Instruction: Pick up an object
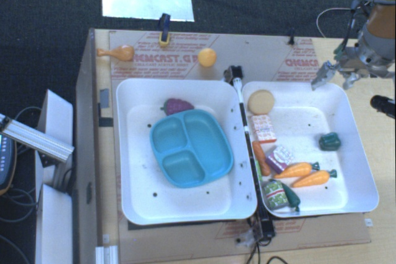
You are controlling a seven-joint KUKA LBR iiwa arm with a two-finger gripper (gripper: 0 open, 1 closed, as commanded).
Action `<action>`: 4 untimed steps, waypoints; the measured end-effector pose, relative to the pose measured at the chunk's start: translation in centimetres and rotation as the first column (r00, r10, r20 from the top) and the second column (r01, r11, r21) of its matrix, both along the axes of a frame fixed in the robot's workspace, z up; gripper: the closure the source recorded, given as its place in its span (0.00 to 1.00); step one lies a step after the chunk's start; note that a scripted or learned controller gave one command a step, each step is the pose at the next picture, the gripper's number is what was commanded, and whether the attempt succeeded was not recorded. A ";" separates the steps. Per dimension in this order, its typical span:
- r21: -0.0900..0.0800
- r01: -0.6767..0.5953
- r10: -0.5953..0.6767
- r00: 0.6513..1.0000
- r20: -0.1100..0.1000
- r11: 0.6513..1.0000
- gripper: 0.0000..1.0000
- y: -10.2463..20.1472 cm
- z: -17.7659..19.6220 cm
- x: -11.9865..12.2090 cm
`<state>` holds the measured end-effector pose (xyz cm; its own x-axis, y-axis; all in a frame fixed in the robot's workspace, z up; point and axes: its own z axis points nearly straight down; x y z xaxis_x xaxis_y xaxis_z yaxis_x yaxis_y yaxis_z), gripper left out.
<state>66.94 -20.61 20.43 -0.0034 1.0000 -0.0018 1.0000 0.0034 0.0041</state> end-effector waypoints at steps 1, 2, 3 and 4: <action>0.000 0.000 0.000 1.000 0.000 1.000 0.00 0.0 0.0 0.0; 0.000 0.000 0.000 1.000 0.000 1.000 0.00 0.0 0.0 0.0; 0.002 0.002 -0.002 1.000 -0.003 1.000 0.00 0.0 -5.0 -4.1; 0.000 0.003 -0.003 1.000 0.000 1.000 0.00 -0.1 0.4 -6.7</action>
